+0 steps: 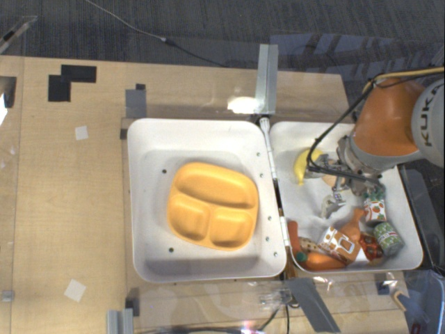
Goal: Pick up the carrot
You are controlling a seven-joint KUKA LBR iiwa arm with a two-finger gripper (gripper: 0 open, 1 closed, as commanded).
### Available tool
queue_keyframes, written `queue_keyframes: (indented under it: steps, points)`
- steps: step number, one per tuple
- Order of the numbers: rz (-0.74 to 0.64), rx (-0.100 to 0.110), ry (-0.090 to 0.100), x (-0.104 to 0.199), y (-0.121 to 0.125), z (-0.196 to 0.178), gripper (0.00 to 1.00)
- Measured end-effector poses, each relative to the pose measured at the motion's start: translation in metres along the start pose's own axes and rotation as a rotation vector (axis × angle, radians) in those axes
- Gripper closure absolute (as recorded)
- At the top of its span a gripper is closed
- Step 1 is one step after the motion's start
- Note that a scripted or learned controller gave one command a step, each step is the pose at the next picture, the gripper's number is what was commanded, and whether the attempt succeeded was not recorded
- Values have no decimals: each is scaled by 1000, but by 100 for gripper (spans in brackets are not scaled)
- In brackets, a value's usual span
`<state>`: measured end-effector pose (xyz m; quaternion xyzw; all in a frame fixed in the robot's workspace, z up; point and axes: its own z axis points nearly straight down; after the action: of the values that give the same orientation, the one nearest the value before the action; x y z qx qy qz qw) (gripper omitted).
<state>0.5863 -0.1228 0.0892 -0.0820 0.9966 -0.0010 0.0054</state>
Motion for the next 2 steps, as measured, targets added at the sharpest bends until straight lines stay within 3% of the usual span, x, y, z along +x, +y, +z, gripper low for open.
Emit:
queue_keyframes:
  steps: [1,2]
  points:
    - [381,-6,25,-53,-21,0,0]
    - [376,1,-11,-61,-22,-16,100]
